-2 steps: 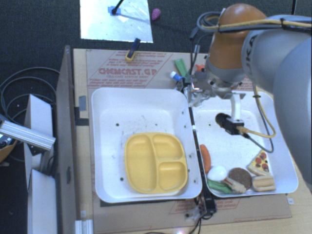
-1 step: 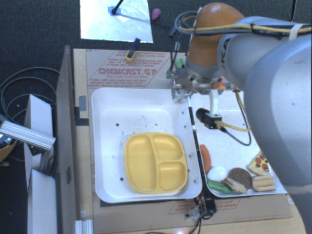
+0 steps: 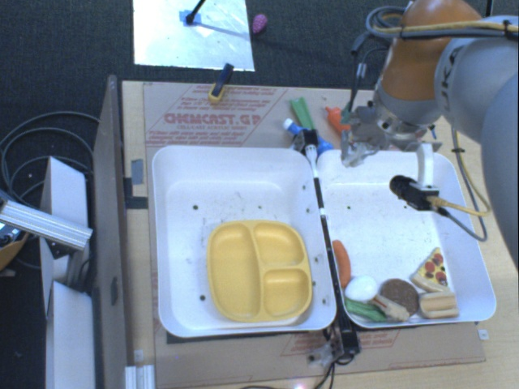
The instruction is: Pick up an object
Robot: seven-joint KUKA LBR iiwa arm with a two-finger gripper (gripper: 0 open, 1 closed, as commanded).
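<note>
The right white bin (image 3: 466, 241) holds small toy foods along its near edge: an orange sausage (image 3: 341, 263), a white egg (image 3: 362, 288), a green bean (image 3: 366, 309), a brown patty (image 3: 399, 294), a pizza slice (image 3: 431, 270) and a bun (image 3: 439, 304). My gripper (image 3: 355, 151) hangs over the far left corner of this bin, well away from the foods, with nothing seen in it. A yellow divided plate (image 3: 259, 270) lies in the left bin (image 3: 182, 217).
A black fitting with a yellow cable (image 3: 412, 191) juts over the right bin's middle. Behind the bins lie a green marker (image 3: 301, 110), an orange piece (image 3: 334, 118) and a yellow-black tool (image 3: 219, 85). A divider (image 3: 320, 209) separates the bins.
</note>
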